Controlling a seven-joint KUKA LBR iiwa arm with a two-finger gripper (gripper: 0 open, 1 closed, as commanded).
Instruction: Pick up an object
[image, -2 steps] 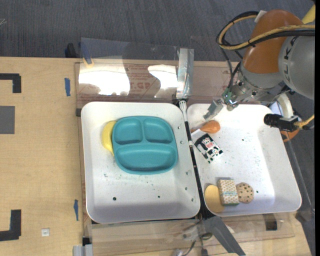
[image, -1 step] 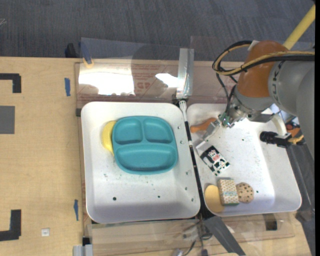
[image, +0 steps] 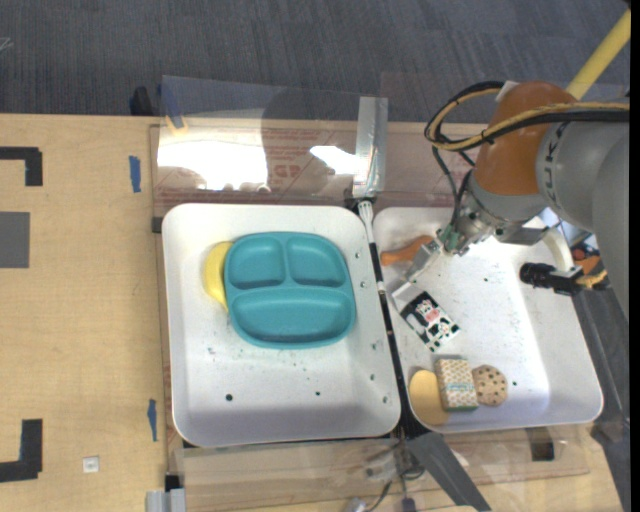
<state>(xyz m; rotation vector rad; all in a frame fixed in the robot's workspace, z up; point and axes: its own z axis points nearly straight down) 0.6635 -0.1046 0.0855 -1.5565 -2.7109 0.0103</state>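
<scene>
My gripper (image: 430, 254) reaches down into the upper left part of the right bin (image: 560, 400). An orange carrot-like piece (image: 398, 254) lies just to its left, near the bin's wall; whether they touch I cannot tell. Just below the gripper lies a black and white patterned item (image: 431, 319) with a silvery end. At the bin's front lie a small patterned box (image: 455, 383), a round brown cookie (image: 489, 383) and a yellow-orange disc (image: 424, 393), close together.
The left bin (image: 190, 400) holds a teal divided plate (image: 289, 287) with a yellow thing (image: 212, 272) poking out from under its left side. A clear plastic sheet and a metal post (image: 372, 150) stand behind the bins.
</scene>
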